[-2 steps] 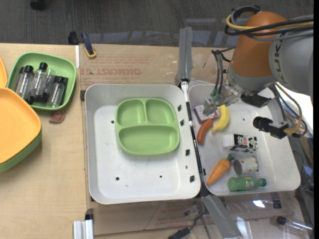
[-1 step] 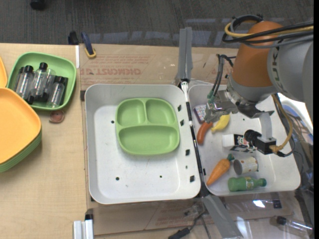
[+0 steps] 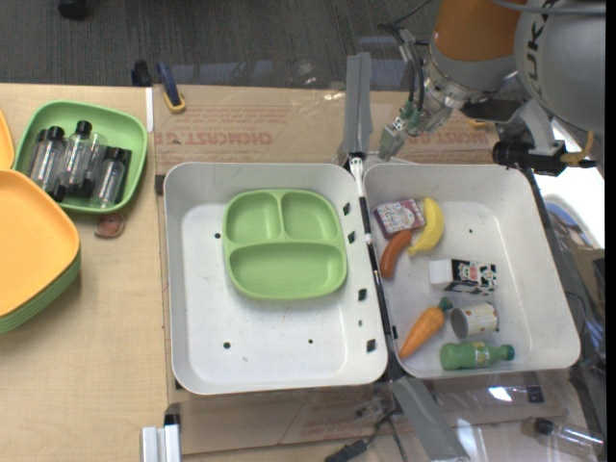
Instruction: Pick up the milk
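The arm hung over the top right of the scene, and its gripper (image 3: 399, 135) sat above the back rim where the two bins met, fingers parted and nothing between them. Down in the right bin (image 3: 539, 258) the milk (image 3: 472, 275), a small black-and-white carton lying on its side, rested near the middle, well apart from the gripper. Just below it lay a small can (image 3: 474, 318) on its side, and below that a green bottle (image 3: 475, 355) along the front wall. A carrot (image 3: 422, 330) lay tilted to the left of the can. Further back, a banana (image 3: 429, 227) rested beside a pink packet (image 3: 398, 217), with a red-orange sausage (image 3: 394, 252) just beneath them. The left bin (image 3: 192, 335) carried a green divided plate (image 3: 285, 243), three compartments, flat on the floor. Off on the table (image 3: 96, 287) to the left, a green tray (image 3: 130, 135) held small dark-capped bottles (image 3: 77, 165), and a stack of orange plates (image 3: 34, 248) sat at the edge.
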`<action>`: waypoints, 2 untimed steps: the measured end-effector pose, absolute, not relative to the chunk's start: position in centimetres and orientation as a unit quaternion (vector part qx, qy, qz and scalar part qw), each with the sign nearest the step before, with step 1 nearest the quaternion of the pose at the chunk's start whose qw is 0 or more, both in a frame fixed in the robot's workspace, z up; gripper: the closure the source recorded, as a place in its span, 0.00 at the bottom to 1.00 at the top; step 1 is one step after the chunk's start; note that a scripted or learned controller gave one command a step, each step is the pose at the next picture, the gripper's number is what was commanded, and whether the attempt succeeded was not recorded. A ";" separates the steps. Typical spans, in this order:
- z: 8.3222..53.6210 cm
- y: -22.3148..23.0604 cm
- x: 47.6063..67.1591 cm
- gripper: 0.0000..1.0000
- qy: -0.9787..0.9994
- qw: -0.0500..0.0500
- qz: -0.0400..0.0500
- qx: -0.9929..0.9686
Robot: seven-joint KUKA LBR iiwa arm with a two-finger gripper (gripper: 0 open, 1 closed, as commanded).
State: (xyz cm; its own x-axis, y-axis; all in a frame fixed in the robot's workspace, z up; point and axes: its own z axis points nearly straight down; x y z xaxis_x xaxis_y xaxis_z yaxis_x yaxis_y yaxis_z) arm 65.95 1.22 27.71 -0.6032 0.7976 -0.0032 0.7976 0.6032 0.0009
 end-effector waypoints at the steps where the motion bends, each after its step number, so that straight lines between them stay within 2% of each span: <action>1: 21.4 -0.8 63.7 1.00 0.955 0.000 0.000 0.298; 2: 19.2 -1.8 61.6 1.00 0.997 0.001 0.000 0.074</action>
